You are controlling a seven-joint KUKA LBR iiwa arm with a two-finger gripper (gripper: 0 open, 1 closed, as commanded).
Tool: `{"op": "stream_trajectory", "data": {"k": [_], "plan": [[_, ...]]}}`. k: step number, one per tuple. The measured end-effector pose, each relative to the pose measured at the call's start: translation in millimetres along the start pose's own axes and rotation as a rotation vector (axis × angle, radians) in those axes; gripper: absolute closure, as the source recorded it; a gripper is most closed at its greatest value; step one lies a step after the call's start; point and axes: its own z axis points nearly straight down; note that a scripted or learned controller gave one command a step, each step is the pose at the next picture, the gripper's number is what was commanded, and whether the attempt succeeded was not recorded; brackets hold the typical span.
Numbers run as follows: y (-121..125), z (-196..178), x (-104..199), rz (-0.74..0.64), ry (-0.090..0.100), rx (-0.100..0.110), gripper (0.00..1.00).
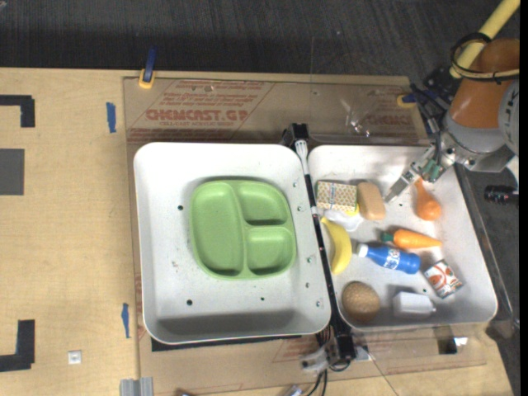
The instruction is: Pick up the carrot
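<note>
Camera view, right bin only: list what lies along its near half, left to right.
Banana → brown round item → blue bottle → white block → red-and-white can.

The surface [66, 221] was pale wood-toned board, marked with black tape brackets [21, 110] at its left edge and short blue tape strips [111, 116]. Beyond its far edge lay dark grey carpeted floor [247, 15]. Lighting was even overhead.
</note>
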Motion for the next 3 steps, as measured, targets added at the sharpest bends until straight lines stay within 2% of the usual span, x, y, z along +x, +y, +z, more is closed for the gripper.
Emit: {"op": "stream_trajectory", "data": {"k": [1,2,3], "plan": [[-41.5,2.5,59.8,-0.145,-0.049,-0.008,0.0],[-55.9,3.6,99.2,0.06,-0.048,-0.014,0.0],[-53.4,-9.8,96.0,0.062,-0.062,-0.024,1.0]]}}
